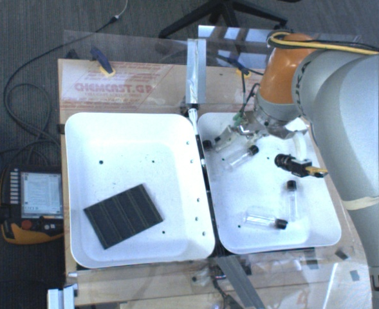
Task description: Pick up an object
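Grey arm point(343, 108) with its orange band reaches in from the right, wrist bent down, hand point(246, 129) low.

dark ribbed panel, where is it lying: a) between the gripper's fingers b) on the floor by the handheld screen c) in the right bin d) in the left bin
d: the dark ribbed panel lies flat on the floor of the left bin, toward its near corner, far from the gripper over the right bin.

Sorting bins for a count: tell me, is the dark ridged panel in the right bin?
No, the dark ridged panel lies in the left bin.
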Robot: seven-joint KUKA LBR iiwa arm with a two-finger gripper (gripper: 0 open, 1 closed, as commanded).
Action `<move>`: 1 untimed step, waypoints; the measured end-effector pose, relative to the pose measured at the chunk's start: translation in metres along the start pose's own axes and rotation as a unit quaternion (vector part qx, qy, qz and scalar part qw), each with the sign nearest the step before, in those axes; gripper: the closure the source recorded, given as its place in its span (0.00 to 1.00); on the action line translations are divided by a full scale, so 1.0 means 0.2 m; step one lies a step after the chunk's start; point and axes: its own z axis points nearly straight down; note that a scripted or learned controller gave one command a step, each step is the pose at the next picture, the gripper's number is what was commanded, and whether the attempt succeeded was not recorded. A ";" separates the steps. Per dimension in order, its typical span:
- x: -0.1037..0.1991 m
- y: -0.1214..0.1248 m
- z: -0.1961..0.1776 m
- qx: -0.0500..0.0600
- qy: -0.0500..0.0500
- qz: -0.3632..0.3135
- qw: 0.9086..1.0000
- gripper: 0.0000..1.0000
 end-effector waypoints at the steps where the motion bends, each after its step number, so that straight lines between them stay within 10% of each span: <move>1: 0.04 -0.30 0.00 -0.010 -0.003 -0.064 0.998 0.00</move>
